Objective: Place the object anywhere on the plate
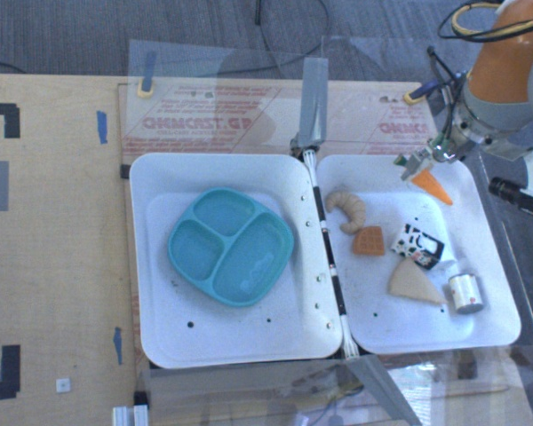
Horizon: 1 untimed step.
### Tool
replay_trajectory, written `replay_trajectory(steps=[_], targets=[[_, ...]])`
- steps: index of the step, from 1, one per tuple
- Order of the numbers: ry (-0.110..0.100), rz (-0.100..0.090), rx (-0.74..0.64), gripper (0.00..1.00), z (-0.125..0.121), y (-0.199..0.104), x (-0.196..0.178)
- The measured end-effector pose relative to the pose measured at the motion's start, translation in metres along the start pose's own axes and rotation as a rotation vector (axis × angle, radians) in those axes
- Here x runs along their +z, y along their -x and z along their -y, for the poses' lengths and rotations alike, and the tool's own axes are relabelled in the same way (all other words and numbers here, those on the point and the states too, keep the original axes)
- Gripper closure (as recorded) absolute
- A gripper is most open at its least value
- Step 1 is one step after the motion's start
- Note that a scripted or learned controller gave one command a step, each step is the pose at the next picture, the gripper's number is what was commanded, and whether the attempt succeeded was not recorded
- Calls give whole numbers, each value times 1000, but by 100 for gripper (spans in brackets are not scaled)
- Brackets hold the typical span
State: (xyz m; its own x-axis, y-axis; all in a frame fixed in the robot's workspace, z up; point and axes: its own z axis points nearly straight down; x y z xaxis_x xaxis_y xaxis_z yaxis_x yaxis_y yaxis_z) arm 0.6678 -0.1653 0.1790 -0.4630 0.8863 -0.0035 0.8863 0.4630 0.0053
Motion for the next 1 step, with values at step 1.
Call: replay_trajectory(steps=[1], targets=[[-4,-3,-42,100,-24,-49,27]])
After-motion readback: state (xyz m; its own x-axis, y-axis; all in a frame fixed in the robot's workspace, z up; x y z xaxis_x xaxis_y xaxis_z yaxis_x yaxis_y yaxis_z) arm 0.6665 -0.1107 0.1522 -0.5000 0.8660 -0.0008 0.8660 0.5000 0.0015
